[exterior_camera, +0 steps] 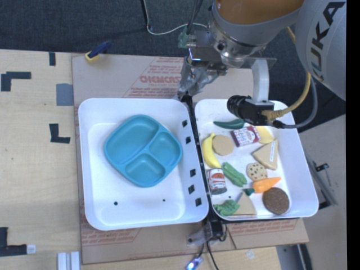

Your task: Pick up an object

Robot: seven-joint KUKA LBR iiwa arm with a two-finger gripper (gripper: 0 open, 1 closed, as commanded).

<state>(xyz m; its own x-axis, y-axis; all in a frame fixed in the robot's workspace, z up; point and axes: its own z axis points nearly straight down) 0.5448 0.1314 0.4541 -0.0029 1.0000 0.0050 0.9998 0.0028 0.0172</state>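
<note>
Gripper [188, 89] sits over the far end of the divider between the bins; can't tell its jaw state, nothing seen held. Blue tray [143, 149] in left bin [95, 207]. Right bin [301, 167] holds toy food: banana [209, 151], carrot [264, 185], cookie [275, 200].

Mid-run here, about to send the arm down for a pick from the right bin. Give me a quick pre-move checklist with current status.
1. Gripper above the bins' far edge, not in the pile: ok.
2. Nothing between the fingers: ok.
3. Finger opening: cannot tell.
4. Targets free in right bin: banana, carrot, brown cookie: ok.
5. Items crowded, some touching: not ok for a clean grasp.
6. Blue plate alone in left bin: ok.
</note>
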